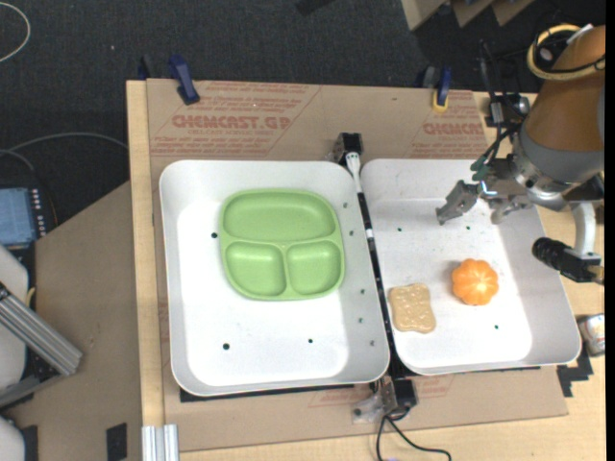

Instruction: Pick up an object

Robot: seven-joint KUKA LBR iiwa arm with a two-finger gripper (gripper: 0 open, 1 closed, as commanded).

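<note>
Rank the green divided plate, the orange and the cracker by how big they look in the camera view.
1. Green divided plate, by far the largest.
2 and 3. Orange and cracker look about alike, so I won't rank them.

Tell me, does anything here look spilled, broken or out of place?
Nothing stands out. The green divided plate sits flat in the left bin; the orange and the cracker lie apart in the right bin. The claw hangs above that bin's far end.
</note>
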